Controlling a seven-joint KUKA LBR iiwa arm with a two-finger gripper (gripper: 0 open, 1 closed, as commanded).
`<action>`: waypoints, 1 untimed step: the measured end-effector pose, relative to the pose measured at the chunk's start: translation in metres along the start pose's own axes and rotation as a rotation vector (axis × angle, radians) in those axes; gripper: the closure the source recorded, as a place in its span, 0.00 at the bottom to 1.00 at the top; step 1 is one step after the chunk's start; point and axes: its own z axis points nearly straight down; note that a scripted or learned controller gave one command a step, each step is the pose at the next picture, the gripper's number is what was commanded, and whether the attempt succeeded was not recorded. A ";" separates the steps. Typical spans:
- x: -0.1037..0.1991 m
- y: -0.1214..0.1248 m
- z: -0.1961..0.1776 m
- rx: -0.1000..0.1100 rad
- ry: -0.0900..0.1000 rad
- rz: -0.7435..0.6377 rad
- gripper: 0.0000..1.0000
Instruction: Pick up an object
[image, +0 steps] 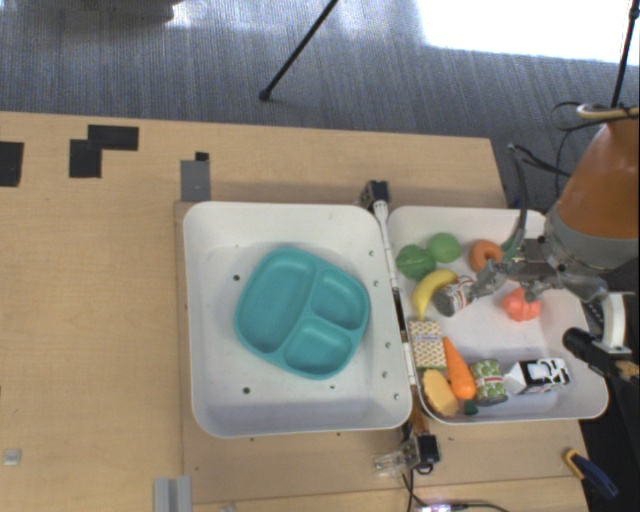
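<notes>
We log 2 white bins on the tan bench (90, 330), taken from left to right.

Item 1: left bin (215, 400), shallow and white. It holds 1 teal divided plate (303, 312) with 3 compartments, lying flat and turned at an angle near the middle of the bin.

Item 2: right bin (580, 400), just beside the left bin. Along its left wall, from far to near, we count 2 green round pieces (428, 256) touching one another, 1 yellow banana (433, 291), 1 small checked packet (428, 344), 1 orange carrot (458, 371) lying at a slant, and 1 yellow piece (438, 392) at the near left corner. Just right of the carrot sits 1 green patterned block (488, 382), and right of that 1 black-and-white toy (541, 375) by the near wall. At the far side we note 1 orange ring-shaped piece (485, 253). Just right of the banana lies 1 small can-like item (458, 296) on its side.

Item 3: gripper (505, 281), reaching in from the right over the middle of the right bin, with the grey and orange arm (600, 200) behind it. Its tips lie close to the can-like item. We cannot tell whether it is released or clenched, and we see nothing clearly grasped.

Item 4: 1 salmon-pink piece (522, 306), just near of the gripper body, resting on the bin floor.
</notes>
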 end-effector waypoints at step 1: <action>0.015 0.077 0.104 0.004 0.001 -0.001 0.00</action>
